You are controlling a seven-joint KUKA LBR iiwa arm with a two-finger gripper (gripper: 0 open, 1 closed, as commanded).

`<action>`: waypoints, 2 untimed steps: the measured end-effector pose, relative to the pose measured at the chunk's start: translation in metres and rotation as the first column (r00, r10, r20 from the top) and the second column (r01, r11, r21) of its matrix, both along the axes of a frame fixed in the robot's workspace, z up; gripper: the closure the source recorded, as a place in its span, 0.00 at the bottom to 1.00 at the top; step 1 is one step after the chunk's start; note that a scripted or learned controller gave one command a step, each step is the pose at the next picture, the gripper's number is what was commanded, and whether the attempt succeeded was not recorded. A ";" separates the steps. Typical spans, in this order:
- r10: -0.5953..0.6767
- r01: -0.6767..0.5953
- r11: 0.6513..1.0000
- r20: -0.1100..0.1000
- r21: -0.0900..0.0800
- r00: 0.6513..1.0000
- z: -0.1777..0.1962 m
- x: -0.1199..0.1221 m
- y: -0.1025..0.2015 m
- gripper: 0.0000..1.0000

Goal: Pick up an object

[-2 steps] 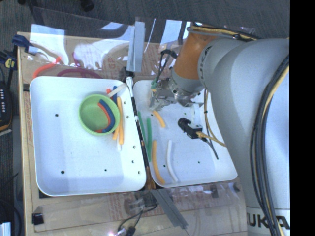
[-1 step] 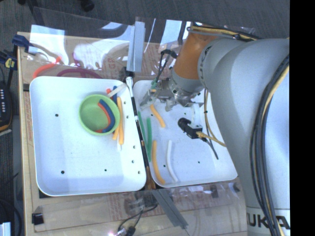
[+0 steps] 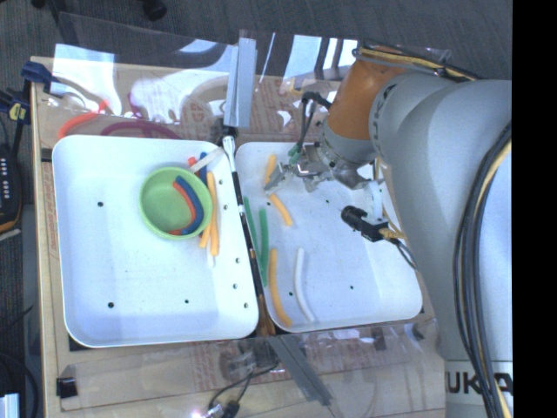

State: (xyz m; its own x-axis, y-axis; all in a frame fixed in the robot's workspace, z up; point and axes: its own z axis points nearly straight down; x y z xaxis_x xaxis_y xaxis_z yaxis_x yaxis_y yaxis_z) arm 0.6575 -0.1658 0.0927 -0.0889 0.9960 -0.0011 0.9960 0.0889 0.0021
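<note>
Over the right bin (image 3: 383, 307) the gripper (image 3: 280, 174) hangs near an orange stick (image 3: 280, 210); can't tell its state. Left bin (image 3: 113, 312) holds a green bowl (image 3: 165, 203).

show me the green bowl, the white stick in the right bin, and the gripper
Green bowl (image 3: 165, 205): camera view, on its inner floor.
White stick (image 3: 301, 287): camera view, mid-length.
Gripper (image 3: 277, 178): camera view, at its fingertips.
</note>
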 end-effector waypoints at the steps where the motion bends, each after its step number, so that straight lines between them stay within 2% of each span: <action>1: 0.005 -0.005 1.000 0.007 0.001 1.000 0.012 0.002 0.002 1.00; 2: 0.005 -0.005 1.000 0.007 0.001 1.000 0.012 0.002 0.002 0.00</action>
